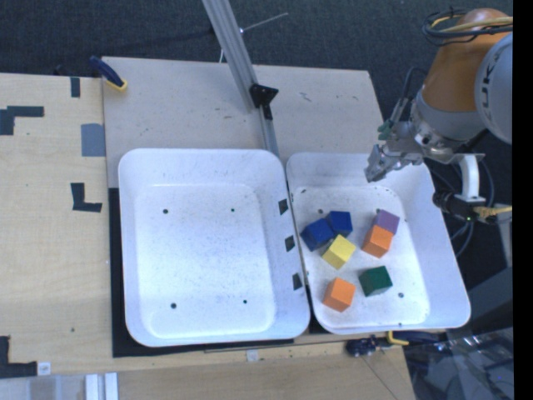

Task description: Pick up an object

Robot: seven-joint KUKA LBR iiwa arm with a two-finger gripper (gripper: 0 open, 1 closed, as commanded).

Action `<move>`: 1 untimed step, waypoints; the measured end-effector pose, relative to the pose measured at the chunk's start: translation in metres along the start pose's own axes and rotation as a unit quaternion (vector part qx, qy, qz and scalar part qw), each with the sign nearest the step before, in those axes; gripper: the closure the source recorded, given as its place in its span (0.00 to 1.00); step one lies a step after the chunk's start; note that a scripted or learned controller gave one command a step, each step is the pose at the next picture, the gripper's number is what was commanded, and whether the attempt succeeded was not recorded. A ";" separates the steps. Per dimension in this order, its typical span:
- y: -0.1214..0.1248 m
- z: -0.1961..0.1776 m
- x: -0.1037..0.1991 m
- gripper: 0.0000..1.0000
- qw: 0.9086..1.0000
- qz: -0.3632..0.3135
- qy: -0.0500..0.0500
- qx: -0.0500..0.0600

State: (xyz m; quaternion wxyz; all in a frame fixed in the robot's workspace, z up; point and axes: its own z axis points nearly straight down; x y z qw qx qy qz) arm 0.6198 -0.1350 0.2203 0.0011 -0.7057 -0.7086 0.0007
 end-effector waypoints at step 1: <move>-0.019 -0.012 0.051 1.00 1.000 -0.001 0.001 -0.001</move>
